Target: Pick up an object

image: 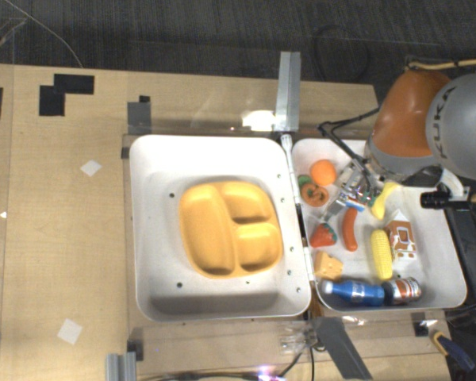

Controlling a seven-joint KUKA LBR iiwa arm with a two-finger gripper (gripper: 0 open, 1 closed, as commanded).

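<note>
Nearest the camera, along the near wall of the right bin, lies a blue can on its side, with a wedge of yellow cheese just to its left. Farther in stand an ear of corn and a small brown-and-white carton side by side, a red sausage to their left, and a strawberry beside the bin's left wall. An orange sits at the far left corner, with a red-and-green item just near of it. A yellow banana lies near the middle.

The grey arm enters from the right, its orange band tilted over the far side of the right bin, the wrist angled down and to the left. The gripper hangs low among the toys, between the orange and the banana, just above the sausage's far end (the metal parts blur together here); whether its fingers are spread or closed, I cannot tell, and nothing is plainly between them.

The left bin holds a yellow divided tray, lying flat in the middle.
</note>
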